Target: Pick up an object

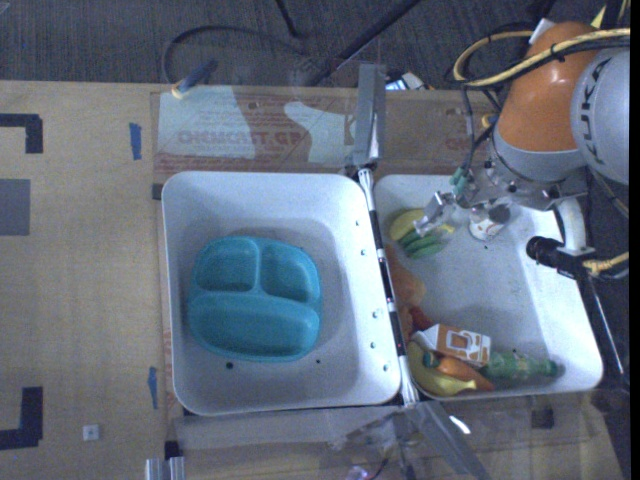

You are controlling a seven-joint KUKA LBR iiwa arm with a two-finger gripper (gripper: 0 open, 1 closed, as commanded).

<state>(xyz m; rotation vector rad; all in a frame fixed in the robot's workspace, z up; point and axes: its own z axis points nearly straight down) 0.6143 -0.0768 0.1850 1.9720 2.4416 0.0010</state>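
Note:
My gripper [444, 210] hangs low over the upper left part of the right bin [505, 293], under the grey and orange wrist. Just below and left of it lie a yellow piece [407, 224] and a green pod-like toy [426, 246], touching each other. The gripper's tip is right at the yellow and green pair; whether it touches them I cannot tell. Nothing visibly lifted.
An orange item [405, 286] and a small red one [418, 318] lie against the right bin's left wall. A small carton [458, 344], a banana [430, 376], a carrot [464, 370] and a green toy [522, 368] crowd its front. A teal divided plate [255, 298] lies in the left bin [180, 268].

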